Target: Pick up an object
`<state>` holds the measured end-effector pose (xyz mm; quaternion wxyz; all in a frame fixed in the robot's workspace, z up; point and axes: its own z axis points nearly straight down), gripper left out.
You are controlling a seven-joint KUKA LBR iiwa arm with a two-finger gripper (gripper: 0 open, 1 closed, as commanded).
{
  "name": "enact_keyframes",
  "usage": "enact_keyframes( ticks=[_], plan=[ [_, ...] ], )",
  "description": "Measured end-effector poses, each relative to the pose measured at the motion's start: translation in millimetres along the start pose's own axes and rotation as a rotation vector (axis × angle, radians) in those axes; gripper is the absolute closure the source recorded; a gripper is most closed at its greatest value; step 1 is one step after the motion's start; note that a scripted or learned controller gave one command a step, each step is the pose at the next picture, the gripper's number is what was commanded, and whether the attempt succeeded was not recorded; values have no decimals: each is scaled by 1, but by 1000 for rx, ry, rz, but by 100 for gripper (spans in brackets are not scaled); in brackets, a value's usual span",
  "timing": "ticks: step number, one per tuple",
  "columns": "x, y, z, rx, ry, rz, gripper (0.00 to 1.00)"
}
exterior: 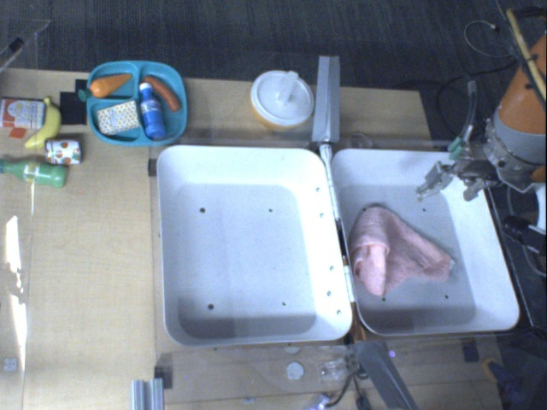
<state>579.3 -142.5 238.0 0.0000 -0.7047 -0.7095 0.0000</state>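
A crumpled pink cloth (393, 251) lies in the right bin (487, 310), near its middle and toward the left wall. My gripper (450, 180) hangs over the bin's far right corner, above and to the right of the cloth. Its two fingers (432, 182) are spread apart with nothing between them. It does not touch the cloth.
The left bin (248, 323) sits beside the right one, split by a metal divider (326, 101). Behind the bins stand a white lidded cup (282, 98) and a blue tray (138, 102) of toy food. A banana, can and green bottle (34, 172) lie far left.
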Motion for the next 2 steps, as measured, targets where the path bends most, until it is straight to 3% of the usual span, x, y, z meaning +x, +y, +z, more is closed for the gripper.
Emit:
enact_keyframes(
  ticks=[1,2],
  plan=[
    [-19,-13,132,1,1,-104,0],
    [30,-11,148,-14,-3,-171,0]
  ],
)
